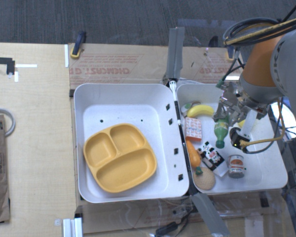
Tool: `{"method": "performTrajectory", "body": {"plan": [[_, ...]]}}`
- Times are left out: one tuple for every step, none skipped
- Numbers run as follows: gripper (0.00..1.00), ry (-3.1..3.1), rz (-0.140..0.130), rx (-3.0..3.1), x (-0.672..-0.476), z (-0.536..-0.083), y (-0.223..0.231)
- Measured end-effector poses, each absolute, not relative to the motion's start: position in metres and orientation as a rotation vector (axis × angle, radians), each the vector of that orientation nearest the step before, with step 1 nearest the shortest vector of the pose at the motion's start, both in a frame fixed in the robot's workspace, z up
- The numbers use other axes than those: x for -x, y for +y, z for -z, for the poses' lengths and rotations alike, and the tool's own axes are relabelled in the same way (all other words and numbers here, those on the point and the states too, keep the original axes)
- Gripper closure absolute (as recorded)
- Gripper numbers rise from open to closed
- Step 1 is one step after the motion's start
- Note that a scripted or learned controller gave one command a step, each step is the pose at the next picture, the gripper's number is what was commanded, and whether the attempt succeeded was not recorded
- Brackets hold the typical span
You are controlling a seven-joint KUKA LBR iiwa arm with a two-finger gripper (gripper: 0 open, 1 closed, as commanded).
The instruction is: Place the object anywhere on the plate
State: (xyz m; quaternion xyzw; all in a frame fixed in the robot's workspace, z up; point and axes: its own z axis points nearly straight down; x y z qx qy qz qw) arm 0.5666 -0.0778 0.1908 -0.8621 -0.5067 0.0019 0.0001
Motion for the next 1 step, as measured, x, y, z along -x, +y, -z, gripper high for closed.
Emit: {"method": "performTrajectory", "body": {"plan": [[1.0, -1.694, -0.007, 2.643, -0.5088, -0.1905, -0.0185]]}}
